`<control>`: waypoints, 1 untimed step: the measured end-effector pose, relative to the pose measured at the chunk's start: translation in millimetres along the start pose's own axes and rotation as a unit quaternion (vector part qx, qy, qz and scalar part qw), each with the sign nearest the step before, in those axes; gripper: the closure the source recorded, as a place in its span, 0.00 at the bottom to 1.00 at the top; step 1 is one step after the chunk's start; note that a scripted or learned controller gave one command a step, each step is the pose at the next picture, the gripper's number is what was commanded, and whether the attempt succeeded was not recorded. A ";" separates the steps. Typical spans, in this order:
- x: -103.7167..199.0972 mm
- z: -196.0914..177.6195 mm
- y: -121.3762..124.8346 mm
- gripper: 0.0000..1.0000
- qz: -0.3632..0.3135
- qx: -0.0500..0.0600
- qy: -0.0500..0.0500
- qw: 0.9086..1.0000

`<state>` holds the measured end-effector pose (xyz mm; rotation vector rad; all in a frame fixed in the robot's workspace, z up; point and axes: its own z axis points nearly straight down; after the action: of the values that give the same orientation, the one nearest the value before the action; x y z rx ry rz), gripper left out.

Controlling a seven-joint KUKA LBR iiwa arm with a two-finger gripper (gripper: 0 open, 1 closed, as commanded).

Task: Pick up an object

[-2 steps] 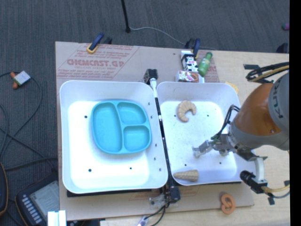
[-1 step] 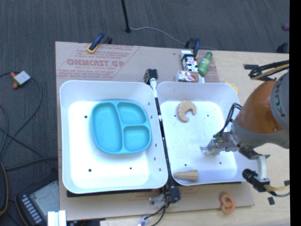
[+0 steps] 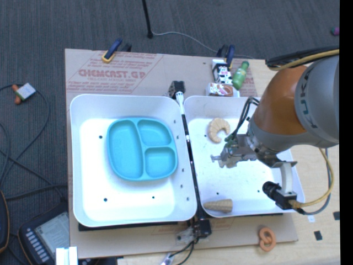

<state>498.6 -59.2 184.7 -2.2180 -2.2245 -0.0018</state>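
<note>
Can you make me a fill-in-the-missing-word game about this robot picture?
1. The divided plate in the left bin is the color ____.
2. The croissant lies in the ____ bin.
3. The plate has ____ compartments.
4. The pretzel lies on the board, ____ the bins.

Missing words: blue; right; three; outside

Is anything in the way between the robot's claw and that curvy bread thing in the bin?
Nothing visible is. The gripper hangs just below the croissant in the right bin, with bare white floor between them.
</note>
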 end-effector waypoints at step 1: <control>-10.5 0.6 -0.7 1.00 0.001 0.001 -0.001 1.000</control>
<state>498.0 -69.6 184.0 -2.2207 -2.2211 0.0021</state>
